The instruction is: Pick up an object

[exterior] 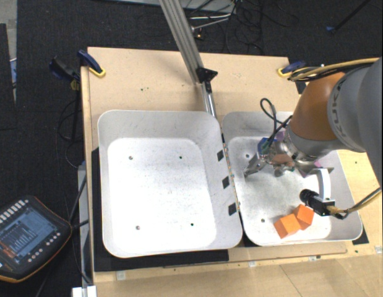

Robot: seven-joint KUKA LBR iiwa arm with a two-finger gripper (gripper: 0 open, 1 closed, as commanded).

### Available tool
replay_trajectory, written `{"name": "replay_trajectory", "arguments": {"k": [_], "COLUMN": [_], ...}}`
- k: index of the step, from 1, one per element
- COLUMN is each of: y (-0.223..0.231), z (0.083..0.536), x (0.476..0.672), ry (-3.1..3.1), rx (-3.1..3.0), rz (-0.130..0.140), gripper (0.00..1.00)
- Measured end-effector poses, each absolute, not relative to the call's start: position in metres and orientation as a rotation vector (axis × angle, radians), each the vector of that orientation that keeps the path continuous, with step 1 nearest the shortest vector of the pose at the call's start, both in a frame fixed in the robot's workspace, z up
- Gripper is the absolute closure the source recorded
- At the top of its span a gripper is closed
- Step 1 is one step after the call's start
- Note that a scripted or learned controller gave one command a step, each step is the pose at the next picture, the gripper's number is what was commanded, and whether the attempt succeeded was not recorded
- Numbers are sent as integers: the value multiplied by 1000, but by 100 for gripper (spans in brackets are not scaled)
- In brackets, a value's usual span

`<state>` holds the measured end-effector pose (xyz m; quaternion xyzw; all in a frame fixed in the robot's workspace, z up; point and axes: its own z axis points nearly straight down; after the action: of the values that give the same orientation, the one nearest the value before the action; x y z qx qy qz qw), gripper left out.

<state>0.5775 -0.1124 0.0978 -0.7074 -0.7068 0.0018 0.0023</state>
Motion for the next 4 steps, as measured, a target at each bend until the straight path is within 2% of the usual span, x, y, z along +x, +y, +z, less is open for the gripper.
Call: {"name": "replay_trajectory", "arguments": {"k": [1,3,4], "y": [-113,-105,-105], "z": [111,220,227], "x": [579,594,594], "ry": [-2221,-2230,-2225], "rx": [-2223,-2223,-2221], "rz": [-1,-7,-2], "gripper": [100,100,100]}}
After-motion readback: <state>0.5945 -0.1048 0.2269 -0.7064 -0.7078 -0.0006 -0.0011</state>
